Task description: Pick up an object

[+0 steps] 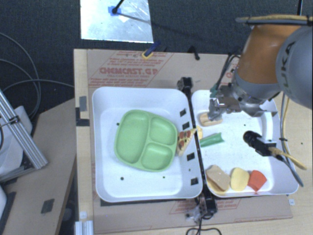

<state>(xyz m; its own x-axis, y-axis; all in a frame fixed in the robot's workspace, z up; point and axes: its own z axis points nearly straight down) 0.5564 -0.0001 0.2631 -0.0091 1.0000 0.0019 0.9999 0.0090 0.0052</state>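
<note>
Currently, camera view, looking down at a slant. My arm (274, 58) comes in from the upper right of the frame, and my hand (215, 112) is low over the upper left corner of the right bin (234, 155). Open or closed: I cannot tell from this angle.

A flat tan piece (211, 121) lies directly under the hand, close to the wall between the bins; the hand looks to be touching it or just above it, but I see nothing clearly gripped. Just below it in the frame is a green piece (212, 140), lying slantwise and apart from the tan one.

Along the lower edge of the right bin, in a row left to right: a bread-like slice (218, 177), a yellow piece (238, 178), an orange-red piece (257, 180), each touching or nearly touching the next.

The left bin (142, 99) holds a green divided plate (145, 140) at centre. A pizza slice (184, 140) leans at its right side, against the divider.

Both bins sit on the cardboard-covered bench (127, 70).
</note>
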